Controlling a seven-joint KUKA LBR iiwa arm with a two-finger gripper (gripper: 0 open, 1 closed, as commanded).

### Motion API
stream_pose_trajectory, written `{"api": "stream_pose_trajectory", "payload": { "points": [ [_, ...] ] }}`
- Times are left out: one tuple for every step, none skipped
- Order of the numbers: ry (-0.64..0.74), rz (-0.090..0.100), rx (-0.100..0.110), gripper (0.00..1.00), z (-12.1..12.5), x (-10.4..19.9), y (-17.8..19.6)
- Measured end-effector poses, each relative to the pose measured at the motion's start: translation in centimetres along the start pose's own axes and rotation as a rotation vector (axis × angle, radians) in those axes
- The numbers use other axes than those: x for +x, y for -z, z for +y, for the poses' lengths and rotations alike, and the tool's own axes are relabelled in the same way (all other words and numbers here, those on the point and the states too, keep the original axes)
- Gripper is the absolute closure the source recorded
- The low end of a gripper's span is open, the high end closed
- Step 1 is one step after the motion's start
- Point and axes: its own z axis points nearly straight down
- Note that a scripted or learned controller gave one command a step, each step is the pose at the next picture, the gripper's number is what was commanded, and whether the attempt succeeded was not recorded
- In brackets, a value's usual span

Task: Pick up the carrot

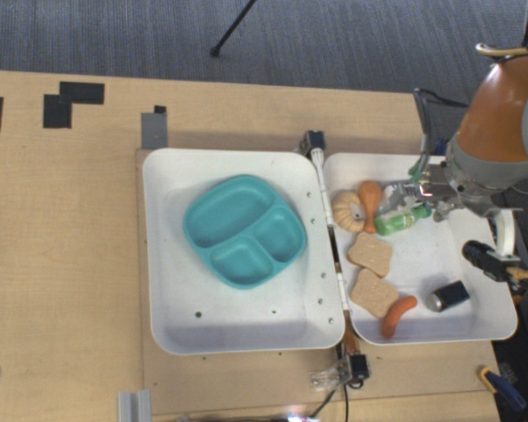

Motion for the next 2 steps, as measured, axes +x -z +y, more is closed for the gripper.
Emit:
{"api": "stream_pose_trajectory", "payload": {
  "points": [
    [0.015,-0.005,-0.009,0.00,5.1,0.5,-11.0],
    [0.168,-0.004,-0.017,0.00,10.3,2.9,0.5]
  ]
}}
